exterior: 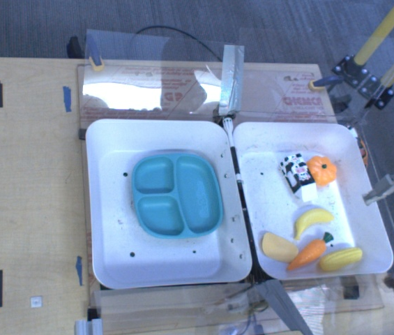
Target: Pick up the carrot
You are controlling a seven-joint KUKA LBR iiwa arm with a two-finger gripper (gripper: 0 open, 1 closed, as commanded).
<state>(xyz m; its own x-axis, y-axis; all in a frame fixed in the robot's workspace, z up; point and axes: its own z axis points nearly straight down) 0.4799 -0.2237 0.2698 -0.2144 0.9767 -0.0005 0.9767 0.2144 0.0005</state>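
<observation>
Two bins on bench; carrot (307,252) is seen low in right bin (371,218), touching yellow pieces beside it. Approach step judged not yet begun; pincer state cannot be told; descent over carrot is needed next

Left bin (106,208): holds a teal divided plate (177,195), three compartments, lying flat near centre. Right bin (266,152): small orange pumpkin (321,170) touching a black-and-white cow-patterned item (295,170) at the far side; a banana (313,220) mid-bin; a pale yellow wedge (279,246) and a yellow lemon-like piece (340,258) along the near edge.
</observation>
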